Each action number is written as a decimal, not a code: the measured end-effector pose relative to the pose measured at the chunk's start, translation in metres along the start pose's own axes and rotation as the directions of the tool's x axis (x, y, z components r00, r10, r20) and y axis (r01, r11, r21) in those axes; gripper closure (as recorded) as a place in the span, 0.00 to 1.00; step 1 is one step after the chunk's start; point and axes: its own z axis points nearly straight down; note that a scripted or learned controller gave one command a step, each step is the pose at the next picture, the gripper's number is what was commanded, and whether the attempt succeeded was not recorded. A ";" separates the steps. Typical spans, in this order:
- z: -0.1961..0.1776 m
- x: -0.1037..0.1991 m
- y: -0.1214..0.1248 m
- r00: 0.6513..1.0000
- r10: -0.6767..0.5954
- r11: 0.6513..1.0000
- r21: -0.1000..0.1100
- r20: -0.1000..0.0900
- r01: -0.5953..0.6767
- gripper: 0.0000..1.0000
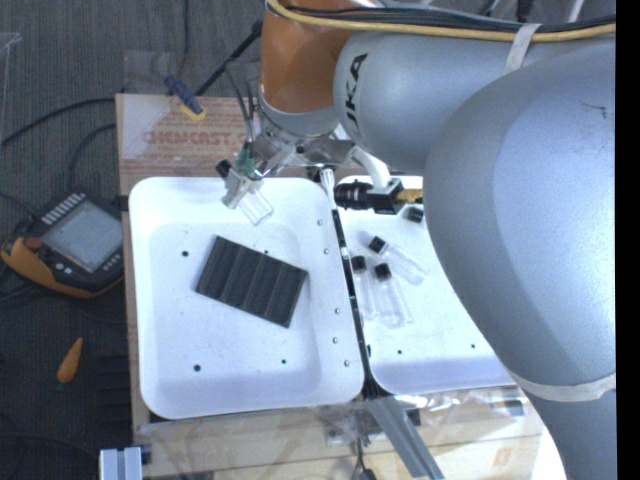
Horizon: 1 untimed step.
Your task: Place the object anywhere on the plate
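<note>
A dark ribbed rectangular plate (250,281) lies flat and slightly turned in the middle of the left bin (160,368). My gripper (246,196) hangs over the far edge of that bin, up and a little left of the plate. Its pale tip is too blurred to tell apart from anything it may carry. Several small clear objects with black caps (381,269) lie in the right bin (440,368), near the divider.
The large grey arm covers the right bin's far and right side. A wooden board (170,138) with a blue and yellow tool (185,97) lies behind the left bin. On the floor at left are a teach pendant (72,243) and an orange tool (68,360).
</note>
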 end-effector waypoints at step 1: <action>-0.007 0.034 0.038 0.999 0.038 0.999 0.000 -0.001 -0.038 1.00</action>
